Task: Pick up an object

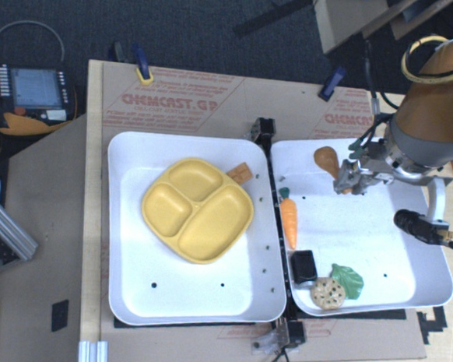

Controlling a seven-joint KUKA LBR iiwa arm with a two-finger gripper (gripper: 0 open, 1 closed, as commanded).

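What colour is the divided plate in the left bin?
Yellow; the plate shows in the camera view.

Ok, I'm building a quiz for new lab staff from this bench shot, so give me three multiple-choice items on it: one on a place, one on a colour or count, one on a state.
1. Where does the carrot lie?
A. in the right bin, along its left wall
B. on the yellow plate
C. on the cardboard outside both bins

2. How many compartments does the yellow plate have?
A. two
B. three
C. five

3. How does the gripper stand?
A. low over the left bin, above the plate
B. over the right bin, near its far edge, beside the brown item
C. parked above the cardboard in front of the bins

Answers: 1 A, the carrot lies lengthwise by the divider between the bins; 2 B, one large and two smaller wells show; 3 B, the gripper hangs just right of the brown item.
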